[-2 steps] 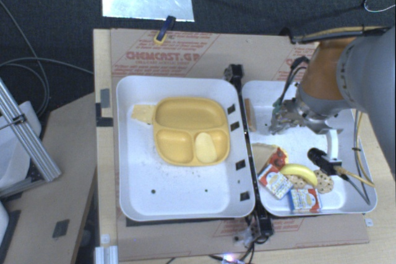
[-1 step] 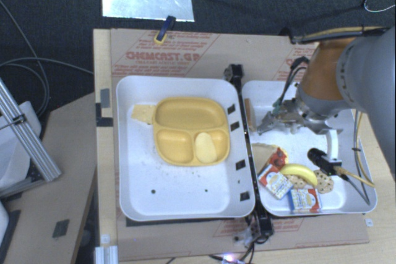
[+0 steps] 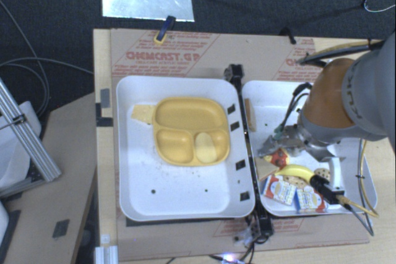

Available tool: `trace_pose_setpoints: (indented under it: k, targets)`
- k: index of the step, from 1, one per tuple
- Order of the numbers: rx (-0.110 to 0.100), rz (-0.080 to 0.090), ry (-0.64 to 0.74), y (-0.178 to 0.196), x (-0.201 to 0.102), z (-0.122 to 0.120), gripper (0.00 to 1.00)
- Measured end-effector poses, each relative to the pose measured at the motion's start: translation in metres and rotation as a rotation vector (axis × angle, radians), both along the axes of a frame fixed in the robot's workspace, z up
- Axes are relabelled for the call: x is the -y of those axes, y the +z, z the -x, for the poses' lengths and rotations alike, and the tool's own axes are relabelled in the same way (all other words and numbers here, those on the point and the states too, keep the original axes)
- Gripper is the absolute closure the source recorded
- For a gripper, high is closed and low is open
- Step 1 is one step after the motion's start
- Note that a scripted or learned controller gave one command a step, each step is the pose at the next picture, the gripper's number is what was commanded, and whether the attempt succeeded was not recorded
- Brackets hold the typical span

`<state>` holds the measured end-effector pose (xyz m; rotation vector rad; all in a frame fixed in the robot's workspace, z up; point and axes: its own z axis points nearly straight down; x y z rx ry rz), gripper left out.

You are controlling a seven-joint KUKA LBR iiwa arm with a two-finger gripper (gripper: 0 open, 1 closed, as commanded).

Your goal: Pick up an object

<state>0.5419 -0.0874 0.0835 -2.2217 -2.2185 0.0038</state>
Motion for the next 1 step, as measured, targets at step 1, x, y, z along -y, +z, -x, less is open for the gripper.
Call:
trace_pose_setpoints:
  k: [1]
  targets:
    - [0.008, 0.000, 0.003, 0.0118, -0.0008, -0.0039, 1.00]
